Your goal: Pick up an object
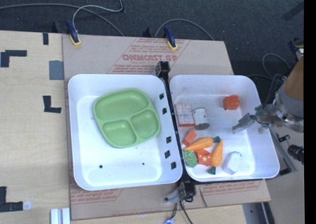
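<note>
The right bin [247, 84] holds several small items. A red-orange ball [230, 102] lies near its far side. A small silver can [199, 117] rests beside a red-and-white packet [183, 114]. Two toy carrots [200, 143] [217, 152], a green broccoli piece [190, 158] and a red piece [203, 156] cluster at the near left. A pale lilac block [232, 162] sits at the near edge. My gripper [248, 118] hangs over the bin's right side, open, nothing between its fingers. It is right of the can and below the ball.
The left bin [79, 119] holds a green divided plate [127, 117]. A black divider with clips [169, 119] runs between the bins. The arm [291, 99] comes in over the right bin's right rim. Cables lie beyond the bench.
</note>
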Action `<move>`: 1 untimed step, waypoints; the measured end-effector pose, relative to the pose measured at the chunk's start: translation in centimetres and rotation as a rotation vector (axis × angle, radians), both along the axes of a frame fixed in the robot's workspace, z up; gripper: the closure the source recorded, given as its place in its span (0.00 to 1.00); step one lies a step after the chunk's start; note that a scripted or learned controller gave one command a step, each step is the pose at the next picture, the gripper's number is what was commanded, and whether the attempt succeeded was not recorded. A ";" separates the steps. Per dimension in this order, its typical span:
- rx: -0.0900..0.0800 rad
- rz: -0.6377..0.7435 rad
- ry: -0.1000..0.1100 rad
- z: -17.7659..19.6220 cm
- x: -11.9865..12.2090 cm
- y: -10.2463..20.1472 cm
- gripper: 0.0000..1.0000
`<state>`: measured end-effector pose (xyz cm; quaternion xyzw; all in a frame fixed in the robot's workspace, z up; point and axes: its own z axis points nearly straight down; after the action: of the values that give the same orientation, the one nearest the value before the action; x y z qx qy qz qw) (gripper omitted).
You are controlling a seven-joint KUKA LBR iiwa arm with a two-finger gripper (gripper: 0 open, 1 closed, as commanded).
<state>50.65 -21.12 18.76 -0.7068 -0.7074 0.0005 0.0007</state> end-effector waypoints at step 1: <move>0.001 0.001 0.001 -4.3 9.7 -0.4 0.00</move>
<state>60.39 -21.50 14.45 -0.7063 -0.7079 0.0005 0.0012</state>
